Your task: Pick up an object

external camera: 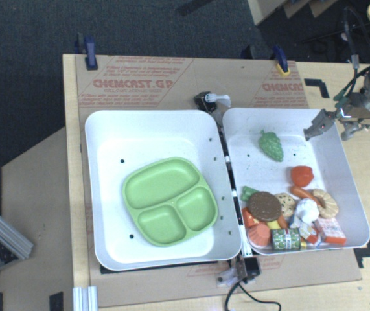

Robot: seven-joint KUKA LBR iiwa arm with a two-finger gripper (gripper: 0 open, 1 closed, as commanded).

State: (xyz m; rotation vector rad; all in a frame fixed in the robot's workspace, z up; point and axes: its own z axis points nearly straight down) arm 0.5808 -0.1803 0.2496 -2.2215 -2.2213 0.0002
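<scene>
From my end the gripper [332,125] hangs over the right bin's [356,193] far edge — can't tell its grip state — while the toy food pile [288,216] sits heaped in 1 near corner, probably dumped there.

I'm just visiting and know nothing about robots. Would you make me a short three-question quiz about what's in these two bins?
1. True or false: the green divided plate lies in the left bin.
2. Which item lies apart from the toy food pile, nearer the far wall of the right bin?
A. green grape bunch
B. brown patty
C. green can
3. Fill in: the gripper hangs over the right bin's far ____ corner.

Key: 1 true; 2 A; 3 right.
</scene>
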